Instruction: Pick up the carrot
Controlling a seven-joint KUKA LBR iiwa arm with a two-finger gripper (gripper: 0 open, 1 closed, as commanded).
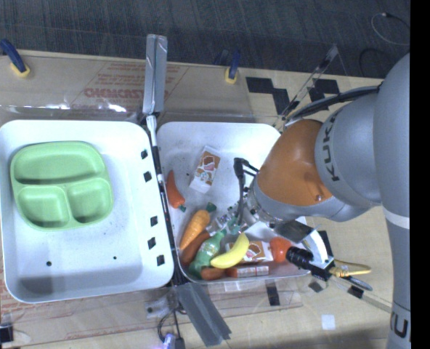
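Note:
The carrot (pixel 193 228) is orange and tapered, and lies slanted in the right bin (pixel 222 133) near its left wall, with a green top toward the upper right. My gripper (pixel 236 217) hangs low in that bin under the orange wrist band, just right of the carrot's green end and above a pile of toy food. The arm's bulk hides part of the gripper. I see nothing held in it.
Below the gripper lie a yellow banana (pixel 232 252), a green item (pixel 208 250), a red item (pixel 280 250) and a flat box (pixel 256 252). A red-orange piece (pixel 173 192) and a small packet (pixel 206 169) lie further up. The left bin holds a green divided plate (pixel 61 184).

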